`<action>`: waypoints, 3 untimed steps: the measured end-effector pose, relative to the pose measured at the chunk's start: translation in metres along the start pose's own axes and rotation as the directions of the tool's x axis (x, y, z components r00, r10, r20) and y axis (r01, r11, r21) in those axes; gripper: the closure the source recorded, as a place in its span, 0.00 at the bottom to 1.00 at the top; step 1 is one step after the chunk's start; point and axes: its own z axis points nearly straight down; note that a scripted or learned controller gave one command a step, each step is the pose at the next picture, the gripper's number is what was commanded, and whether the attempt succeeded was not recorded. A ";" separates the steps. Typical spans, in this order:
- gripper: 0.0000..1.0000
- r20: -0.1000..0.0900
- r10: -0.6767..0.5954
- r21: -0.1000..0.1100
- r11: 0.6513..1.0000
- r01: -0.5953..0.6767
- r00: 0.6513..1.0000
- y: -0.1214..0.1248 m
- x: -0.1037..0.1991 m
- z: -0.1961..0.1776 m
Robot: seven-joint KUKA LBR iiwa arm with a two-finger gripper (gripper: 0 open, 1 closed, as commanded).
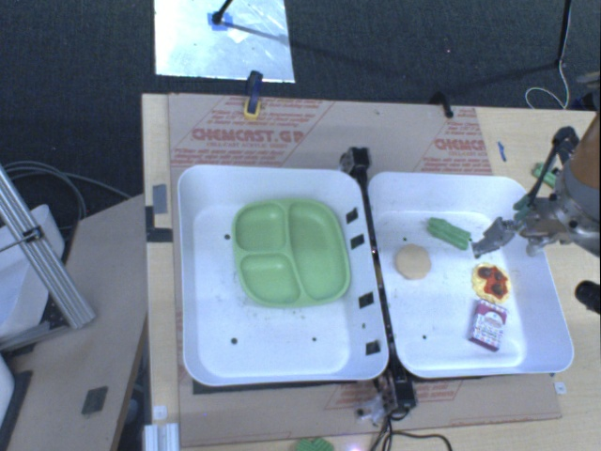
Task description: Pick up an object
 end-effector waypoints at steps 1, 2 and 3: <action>0.00 0.001 0.003 0.003 1.000 -0.003 1.000 0.043 -0.041 0.091; 0.00 0.002 -0.003 -0.005 1.000 0.003 1.000 0.091 -0.048 0.100; 0.00 -0.001 -0.005 0.000 1.000 0.005 1.000 0.116 -0.013 0.157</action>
